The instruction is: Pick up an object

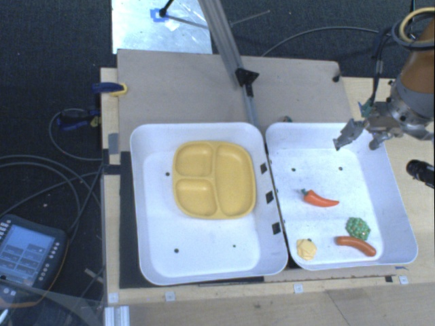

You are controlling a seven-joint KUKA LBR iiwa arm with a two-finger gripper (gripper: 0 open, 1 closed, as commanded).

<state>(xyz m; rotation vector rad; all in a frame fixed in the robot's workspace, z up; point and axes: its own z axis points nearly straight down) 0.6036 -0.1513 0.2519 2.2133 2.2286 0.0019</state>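
**Operator:** Report the position of the candidate objects relative to the tool (pixel 361 136).

**Technician:** The tool hangs over the far right corner of the right bin (pixel 394 182), near that bin's far rim. All four small objects lie nearer the camera than the tool, and none touches it. The orange carrot-like piece (pixel 319 198) is the closest, near the middle of the bin floor, yet clearly apart from the tool. The green leafy piece (pixel 357 227), the red sausage-like piece (pixel 355 245) and the pale yellow piece (pixel 306 249) lie along the near side of the bin, well apart from the tool (the green piece sits just beside the red one; whether they touch cannot be told).

**Operator:** State of the tool?

**Technician:** Two fingers are visible, spread apart, with a gap between them. Nothing sits in that gap, and neither finger rests on an object.

**Operator:** Inventory count.

**Technician:** Two white bins on the worktop (pixel 292 90), side by side. The left bin (pixel 153 250) carries one yellow divided plate (pixel 214 180) with three compartments. The right bin carries four small objects: one orange, one green, one red, one pale yellow. One arm (pixel 416 80), entering from the right side of the camera view.
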